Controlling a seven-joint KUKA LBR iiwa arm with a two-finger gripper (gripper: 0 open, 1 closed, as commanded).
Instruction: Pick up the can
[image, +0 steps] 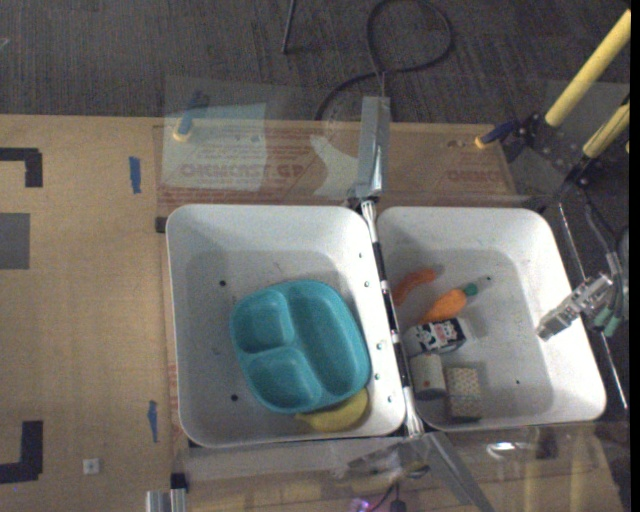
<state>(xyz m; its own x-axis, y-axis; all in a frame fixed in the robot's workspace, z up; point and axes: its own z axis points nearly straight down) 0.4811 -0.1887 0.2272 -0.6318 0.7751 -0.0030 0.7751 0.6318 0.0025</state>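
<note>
A small can (440, 337) with a black and white label lies on its side in the right bin (520, 250), close to the divider between the bins. My gripper (580, 310) hangs over that bin's right rim, well to the right of the can and apart from it. Nothing shows in the gripper.
Around the can lie an orange carrot (447, 303), an orange piece (413, 284), a grey round thing (428, 375) and a tan block (462, 391). The left bin (200, 250) holds a teal divided plate (300, 345) with a yellow thing (338, 415) under its front edge.
</note>
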